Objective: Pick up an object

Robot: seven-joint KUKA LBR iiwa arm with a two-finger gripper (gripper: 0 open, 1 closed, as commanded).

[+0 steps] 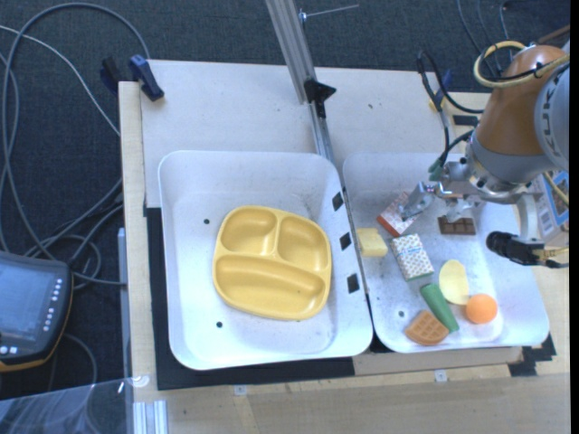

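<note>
My gripper (441, 206) hangs over the back of the right bin (525, 328), fingers spread and nothing between them. One finger stands right by a small red-and-white carton (394, 218); the other is just above a brown chocolate piece (457, 228). Nearer the front lie a yellow block (371, 241), a patterned white box (412, 257), a pale yellow slice (454, 281), a green stick (438, 305), an orange ball (481, 308) and an orange waffle piece (426, 328).
The left bin (181, 242) holds a yellow divided plate (271, 262). A metal pole (294, 39) slants up from between the bins. A black fitting (508, 245) sticks out over the right bin's right side. Cables lie on the floor at left.
</note>
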